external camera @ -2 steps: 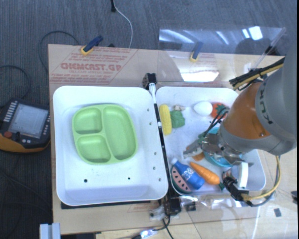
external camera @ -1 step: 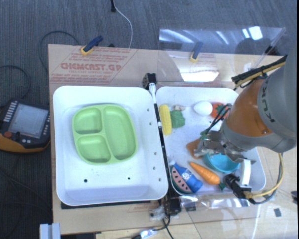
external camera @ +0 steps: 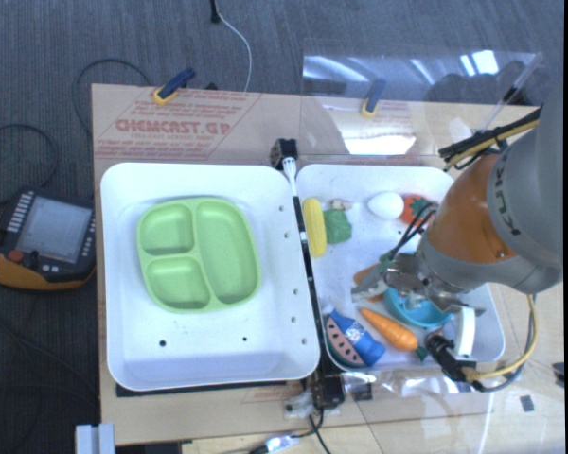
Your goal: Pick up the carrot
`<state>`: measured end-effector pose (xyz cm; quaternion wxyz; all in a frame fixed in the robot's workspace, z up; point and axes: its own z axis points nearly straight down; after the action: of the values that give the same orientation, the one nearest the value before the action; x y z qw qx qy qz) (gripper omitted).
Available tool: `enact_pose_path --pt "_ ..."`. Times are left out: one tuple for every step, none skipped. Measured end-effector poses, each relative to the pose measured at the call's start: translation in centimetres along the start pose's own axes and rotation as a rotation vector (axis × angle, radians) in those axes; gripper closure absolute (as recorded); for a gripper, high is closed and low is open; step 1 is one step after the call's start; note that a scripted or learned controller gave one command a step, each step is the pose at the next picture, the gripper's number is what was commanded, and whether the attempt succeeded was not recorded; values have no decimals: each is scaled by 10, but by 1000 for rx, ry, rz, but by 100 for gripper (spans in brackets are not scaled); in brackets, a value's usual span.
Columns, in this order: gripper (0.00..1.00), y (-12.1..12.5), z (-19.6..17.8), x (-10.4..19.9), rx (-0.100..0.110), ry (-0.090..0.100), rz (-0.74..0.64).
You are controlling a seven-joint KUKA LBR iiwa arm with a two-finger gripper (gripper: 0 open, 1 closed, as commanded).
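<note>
While the gripper (external camera: 412, 296) hovers just above the carrot (external camera: 390, 328), finger state unreadable, we still need descent and a grasp.

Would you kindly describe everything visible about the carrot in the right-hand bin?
The carrot is a small orange toy, smooth and plastic-looking, tapered and lying flat on the floor of the right bin near its front edge. It lies at a slant, one end toward the watermelon slice, the other toward the bin's front right. A blue piece sits just behind it, under the arm's claw. The claw is above and behind the carrot, not gripping it.
</note>
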<state>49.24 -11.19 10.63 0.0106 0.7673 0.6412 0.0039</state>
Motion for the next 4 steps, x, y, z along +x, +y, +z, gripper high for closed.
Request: enact_pose_path --pt "0 -3 16 -1 3 4 342" --pt "0 -4 16 13 -5 -2 689" --pt "0 87 16 17 13 -5 736" --pt "0 29 13 14 24 -9 884"
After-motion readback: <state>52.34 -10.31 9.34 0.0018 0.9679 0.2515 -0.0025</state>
